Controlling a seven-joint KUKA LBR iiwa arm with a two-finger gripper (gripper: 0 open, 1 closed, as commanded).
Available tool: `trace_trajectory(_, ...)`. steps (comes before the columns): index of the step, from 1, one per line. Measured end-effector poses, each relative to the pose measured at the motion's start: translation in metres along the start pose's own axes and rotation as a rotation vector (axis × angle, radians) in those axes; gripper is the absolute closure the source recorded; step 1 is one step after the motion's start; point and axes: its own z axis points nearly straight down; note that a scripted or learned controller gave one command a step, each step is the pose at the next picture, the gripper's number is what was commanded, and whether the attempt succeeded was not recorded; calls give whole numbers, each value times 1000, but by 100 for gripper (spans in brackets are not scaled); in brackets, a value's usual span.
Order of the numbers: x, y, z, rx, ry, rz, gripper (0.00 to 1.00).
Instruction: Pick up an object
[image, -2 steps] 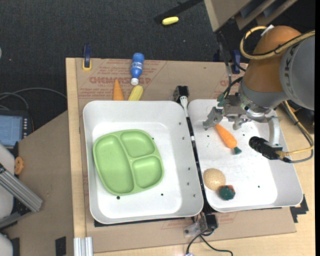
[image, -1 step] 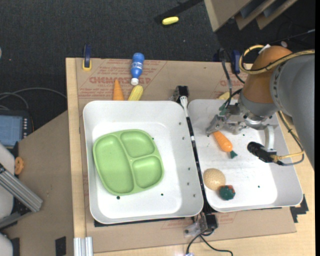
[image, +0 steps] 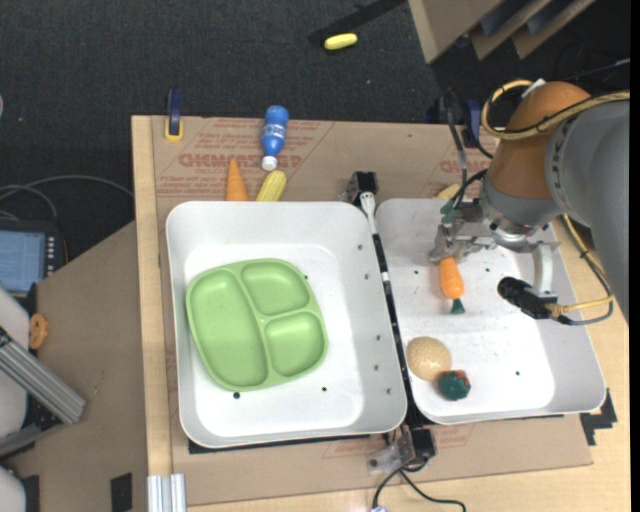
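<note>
claw (image: 452, 243) is parked right over the carrot (image: 451, 279) in the right bin (image: 560, 385), presumably lining up a grab, can't tell whether it's apart or together.

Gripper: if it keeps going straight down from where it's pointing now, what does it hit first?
Probably the toy carrot: the gripper sits right above its top end in the right bin. Depth is unclear from this slanted view.

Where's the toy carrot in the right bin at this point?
The carrot lies in the upper middle of the right bin, just below the end effector, with the beige ball further down toward the bin's near edge.
</note>
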Motion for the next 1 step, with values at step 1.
trace_trajectory(1, 95, -18, -95, -2, 3, -9, 100)
